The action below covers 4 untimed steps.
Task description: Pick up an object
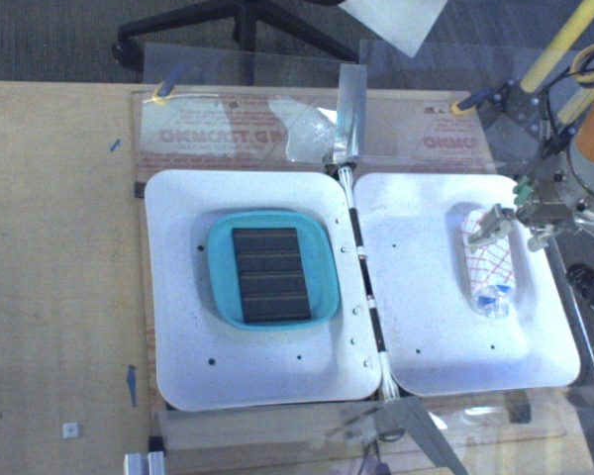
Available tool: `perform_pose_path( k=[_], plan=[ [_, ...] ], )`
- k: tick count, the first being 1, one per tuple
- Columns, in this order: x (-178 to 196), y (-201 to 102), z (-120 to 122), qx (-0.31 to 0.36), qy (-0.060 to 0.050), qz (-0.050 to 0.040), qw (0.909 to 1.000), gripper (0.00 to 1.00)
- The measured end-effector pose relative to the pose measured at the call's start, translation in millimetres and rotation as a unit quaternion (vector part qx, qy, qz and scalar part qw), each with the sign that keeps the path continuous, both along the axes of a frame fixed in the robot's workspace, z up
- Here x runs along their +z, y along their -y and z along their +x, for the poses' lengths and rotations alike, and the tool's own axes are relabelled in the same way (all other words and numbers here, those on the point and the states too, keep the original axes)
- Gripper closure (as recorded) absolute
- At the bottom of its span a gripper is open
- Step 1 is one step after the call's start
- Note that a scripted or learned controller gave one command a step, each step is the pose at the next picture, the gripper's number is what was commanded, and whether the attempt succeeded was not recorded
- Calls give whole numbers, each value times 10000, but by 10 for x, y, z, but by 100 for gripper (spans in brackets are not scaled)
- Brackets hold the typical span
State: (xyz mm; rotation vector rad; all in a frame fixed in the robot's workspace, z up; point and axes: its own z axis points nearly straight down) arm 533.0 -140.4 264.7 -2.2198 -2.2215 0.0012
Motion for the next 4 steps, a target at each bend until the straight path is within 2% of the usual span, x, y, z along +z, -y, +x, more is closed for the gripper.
perform_pose_path(
  k=[1, 2, 3, 4],
  plan=[
    [-1323, 169, 218, 772, 169, -69, 9969, 0],
    [-1689, 472, -32, 882, 35, -16, 9961, 0],
    [-1750, -99, 119, 1262, 66, -15, 9920, 0],
    [-1651, -87, 123, 1247, 79, -20, 9922, 100]
  ],
)
